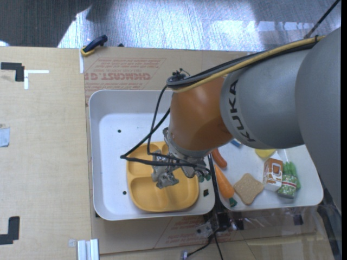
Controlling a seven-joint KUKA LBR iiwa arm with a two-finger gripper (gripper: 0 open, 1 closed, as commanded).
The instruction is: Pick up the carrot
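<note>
The carrot (224, 184) lies in the right bin (303, 198) near its left wall, orange with a green tip toward the front. A second small orange-red piece (218, 157) lies just behind it, half under the arm. My gripper (165, 179) hangs over the yellow divided plate (162, 194) in the left bin (105, 161), well left of the carrot. Nothing shows between the fingers.
In the right bin a slice of bread (248, 188) lies beside the carrot, then a printed packet with green (281, 179) and a yellow piece (265, 153). The big orange and grey arm (238, 107) hides the bin divider. Cables (157, 140) loop around the wrist.
</note>
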